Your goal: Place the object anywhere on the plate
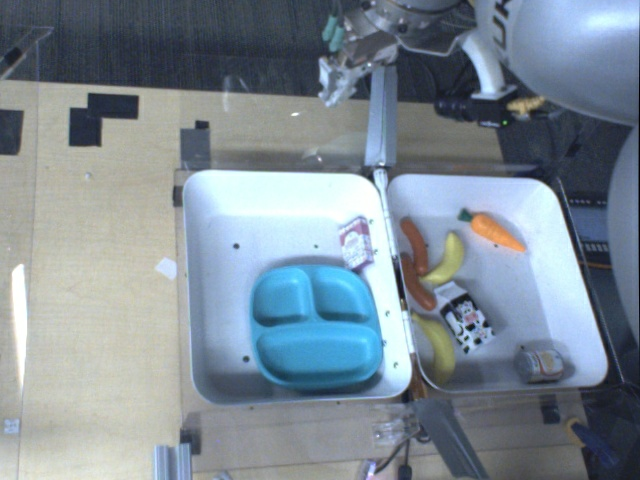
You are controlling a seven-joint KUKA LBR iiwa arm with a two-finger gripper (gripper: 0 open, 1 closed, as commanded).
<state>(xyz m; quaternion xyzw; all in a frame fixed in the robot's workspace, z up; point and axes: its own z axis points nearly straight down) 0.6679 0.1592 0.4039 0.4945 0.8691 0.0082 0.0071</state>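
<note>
Camera view, gripper (338,68): raised high beyond the far rim of the left bin (215,298), well apart from everything inside; nothing seen between the fingers; too blurred and small to tell how far open.
Camera view, arm (560,28): grey, orange band at the wrist, reaching in from the right above the bins' far edge.
Camera view, plate (315,326): blue, three compartments, lying flat in the left bin toward its near right corner; bare.
Camera view, packet (356,242): small red-and-white wrapper, just beyond the plate's far right corner, leaning against the bin's right wall.
Camera view, right bin (585,298): across the divider from the plate; two sausages (413,258), two bananas (447,257), a carrot (497,231), a black-and-white toy (464,323), a grey lump (541,364).
Task's thing, judged: unnamed by the task; packet likeliest, being nearest the plate and in the same bin.
Handling, judged: light, thin, crinkly and probably slippery; likely to flex or slide rather than resist.
Hold, judged: across the narrow width at mid-body, from the open side away from the wall; wall leaves little room for the far finger.
Risk, judged: fingers closing on air or pushing the packet flat against the wall.
</note>
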